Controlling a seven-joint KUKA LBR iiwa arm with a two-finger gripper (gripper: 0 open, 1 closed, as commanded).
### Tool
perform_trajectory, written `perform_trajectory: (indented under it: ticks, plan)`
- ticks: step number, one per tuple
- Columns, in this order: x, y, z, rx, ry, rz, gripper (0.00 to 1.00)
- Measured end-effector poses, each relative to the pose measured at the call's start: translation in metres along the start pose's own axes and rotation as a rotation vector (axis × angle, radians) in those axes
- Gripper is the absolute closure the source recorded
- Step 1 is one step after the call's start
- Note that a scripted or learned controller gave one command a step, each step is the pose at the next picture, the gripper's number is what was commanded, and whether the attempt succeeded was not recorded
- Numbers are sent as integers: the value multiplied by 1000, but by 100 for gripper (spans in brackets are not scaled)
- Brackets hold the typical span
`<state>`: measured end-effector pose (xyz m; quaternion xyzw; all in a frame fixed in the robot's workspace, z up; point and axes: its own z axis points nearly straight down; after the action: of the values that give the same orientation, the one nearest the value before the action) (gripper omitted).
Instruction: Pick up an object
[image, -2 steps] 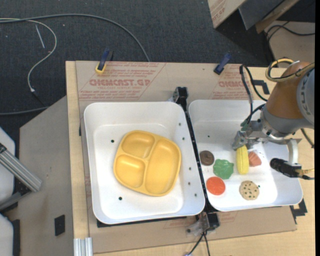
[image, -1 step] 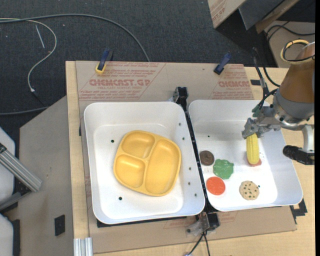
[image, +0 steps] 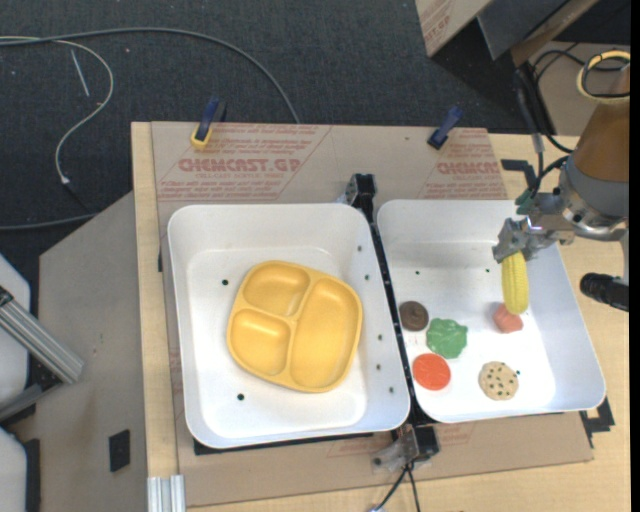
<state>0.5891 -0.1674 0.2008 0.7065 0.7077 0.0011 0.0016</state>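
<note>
The pincer (image: 519, 247) is gripping the top end of the yellow corn cob (image: 515, 283), which is hanging upright over the right bin (image: 570, 390). The arm (image: 603, 165) is reaching in from the frame's upper right.

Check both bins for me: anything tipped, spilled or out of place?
Nothing stands out. The yellow divided plastic plate lies flat in the left white bin. The yellow toy corn cob lies beneath the pincer in the right white bin.
</note>
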Motion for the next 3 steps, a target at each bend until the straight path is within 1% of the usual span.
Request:
perform_trajectory:
  ticks: [1,2,3]
  plan:
    - [0,1,-39,1,0,0,100]
    - [44,6,-31,6,2,-1,100]
    - [94,2,-26,7,3,-2,100]
